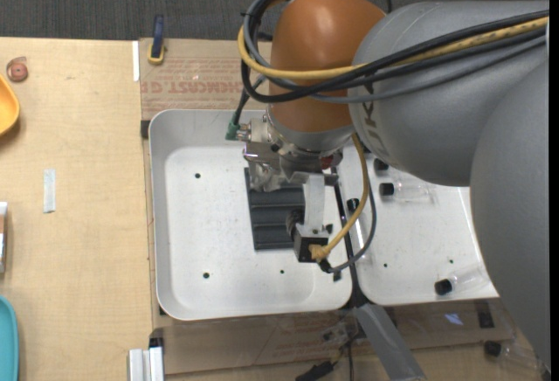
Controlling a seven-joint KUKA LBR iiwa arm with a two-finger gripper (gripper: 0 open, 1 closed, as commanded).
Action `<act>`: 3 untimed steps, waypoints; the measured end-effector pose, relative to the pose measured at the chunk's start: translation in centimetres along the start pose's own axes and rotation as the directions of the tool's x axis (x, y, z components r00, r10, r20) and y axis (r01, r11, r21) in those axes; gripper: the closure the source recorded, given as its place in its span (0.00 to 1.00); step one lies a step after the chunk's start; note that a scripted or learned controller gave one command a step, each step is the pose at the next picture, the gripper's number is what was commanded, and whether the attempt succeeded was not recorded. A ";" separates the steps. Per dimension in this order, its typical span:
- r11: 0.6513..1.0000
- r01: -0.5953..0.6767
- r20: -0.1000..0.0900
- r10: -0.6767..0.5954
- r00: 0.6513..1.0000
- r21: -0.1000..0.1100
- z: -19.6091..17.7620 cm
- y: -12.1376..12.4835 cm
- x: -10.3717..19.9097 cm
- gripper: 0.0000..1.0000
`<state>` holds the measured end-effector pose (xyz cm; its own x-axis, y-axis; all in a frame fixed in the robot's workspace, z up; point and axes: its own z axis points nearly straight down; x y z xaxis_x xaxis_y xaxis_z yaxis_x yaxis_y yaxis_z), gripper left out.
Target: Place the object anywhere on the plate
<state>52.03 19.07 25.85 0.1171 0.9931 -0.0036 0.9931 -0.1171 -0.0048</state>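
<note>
The grey arm with its orange band (325, 38) reaches in from the right and hangs over the left white bin (188, 283). Its black gripper (276, 220) points down over the middle of that bin and covers whatever lies beneath it. The right white bin (454, 231) holds a small clear object (407, 192) near its middle. A small black object (444, 286) lies close to that bin's front edge. Both lie apart from the gripper, to its right.
Black and yellow cables (349, 231) loop from the wrist down over the seam between the bins. On the wooden bench to the left lie an orange rim (5, 108), a teal rim (5, 340) and a small white strip (49, 190). Cardboard (196, 73) lies behind the left bin.
</note>
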 end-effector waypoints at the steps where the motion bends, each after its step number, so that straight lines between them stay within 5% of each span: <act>1: 0.985 -0.172 0.000 0.172 0.985 -0.001 0.0 4.7 -1.5 1.00; 2: 0.988 0.157 0.000 -0.157 0.988 -0.003 1.2 8.9 0.2 1.00; 3: 0.728 0.686 0.002 -0.686 0.728 -0.006 -3.2 6.9 2.9 1.00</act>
<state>59.22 21.17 29.01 -0.5958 0.8031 -0.0011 0.8031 0.5958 -0.0003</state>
